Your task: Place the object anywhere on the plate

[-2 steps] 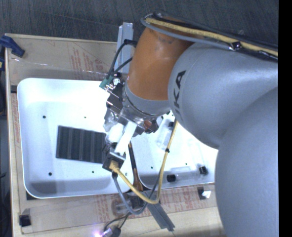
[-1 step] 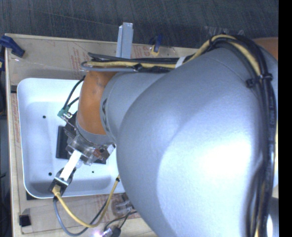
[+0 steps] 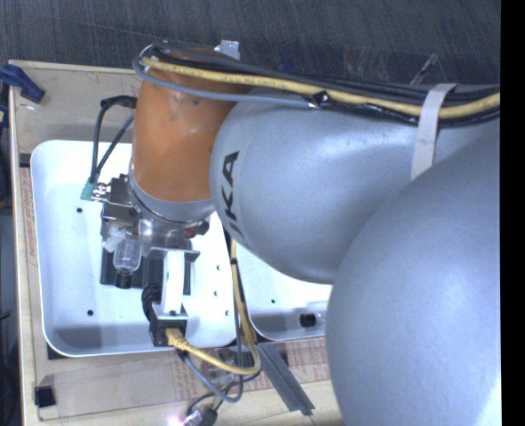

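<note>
Where the arm [image 3: 351, 229] looms, hand [image 3: 129, 260] low in left bin [image 3: 53, 238], object hidden

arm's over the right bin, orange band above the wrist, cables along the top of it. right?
Not quite. The camera view shows the arm over the left bin, not the right one. The orange band above the wrist and the cables along its top are as you say.

The light was dim and cool when I reached in. My grey arm [image 3: 351, 202] sat so near the lens that it looked soft and blurred, with a pale sheen along its top. The white bin [image 3: 62, 238] stayed brightest, faintly bluish, with soft shadow under my wrist. The picture was grainy, the floor beyond nearly black.
</note>
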Controlling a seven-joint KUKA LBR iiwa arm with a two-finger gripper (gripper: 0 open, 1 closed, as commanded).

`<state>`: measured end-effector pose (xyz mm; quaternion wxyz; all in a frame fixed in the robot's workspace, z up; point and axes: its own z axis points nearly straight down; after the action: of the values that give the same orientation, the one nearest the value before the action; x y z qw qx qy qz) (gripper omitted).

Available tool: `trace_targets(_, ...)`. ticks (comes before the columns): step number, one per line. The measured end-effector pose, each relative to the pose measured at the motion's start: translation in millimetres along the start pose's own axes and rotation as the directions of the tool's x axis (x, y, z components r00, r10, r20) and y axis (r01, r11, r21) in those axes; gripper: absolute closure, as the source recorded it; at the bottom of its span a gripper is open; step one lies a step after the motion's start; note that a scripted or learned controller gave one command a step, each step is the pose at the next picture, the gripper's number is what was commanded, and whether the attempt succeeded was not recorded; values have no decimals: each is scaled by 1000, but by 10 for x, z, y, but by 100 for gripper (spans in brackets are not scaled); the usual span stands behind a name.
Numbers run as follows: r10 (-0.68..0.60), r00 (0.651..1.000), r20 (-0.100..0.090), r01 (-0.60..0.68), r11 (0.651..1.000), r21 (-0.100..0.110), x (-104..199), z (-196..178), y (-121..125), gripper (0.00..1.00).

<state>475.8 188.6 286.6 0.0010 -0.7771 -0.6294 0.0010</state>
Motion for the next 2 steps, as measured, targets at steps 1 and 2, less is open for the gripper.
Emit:
trace_targets(1, -101, 995, 0, 101, 995, 1, -798, 217, 173, 100)
trace_targets(2, -439, 899, 1, 439, 899, 2, -123, 323, 24, 100)
